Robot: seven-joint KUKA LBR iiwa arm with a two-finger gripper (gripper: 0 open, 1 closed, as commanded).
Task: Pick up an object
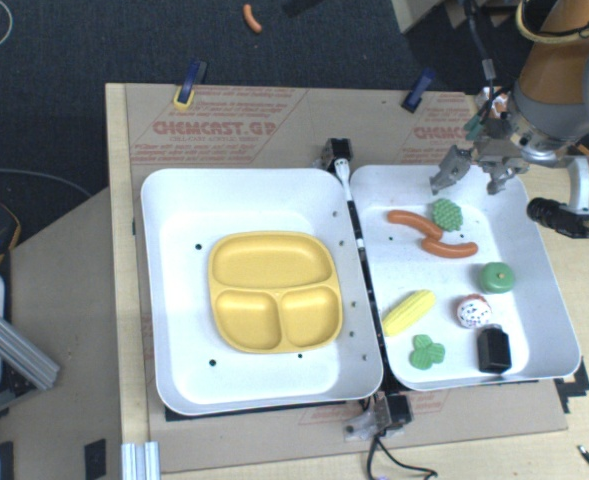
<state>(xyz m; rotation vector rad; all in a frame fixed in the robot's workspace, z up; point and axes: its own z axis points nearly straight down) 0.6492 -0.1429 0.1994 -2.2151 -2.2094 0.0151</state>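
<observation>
1. Gripper first: you see it over the far end of the right bin, its two fingers spread apart with nothing between them.
2. Just below the gripper you find a bumpy green toy, touching an orange sausage.
3. A second orange sausage lies just beside the first, nearer the bin's middle.
4. Towards the right wall you see a round green piece, and below it a white ball with red speckles.
5. A black block sits near the front right corner.
6. A yellow corn cob lies tilted by the left wall, with a green clover-shaped toy in front of it.
7. In the left bin you have a yellow divided plate, lying flat in the middle.
8. Both bins rest on a brown board over the tabletop.
</observation>
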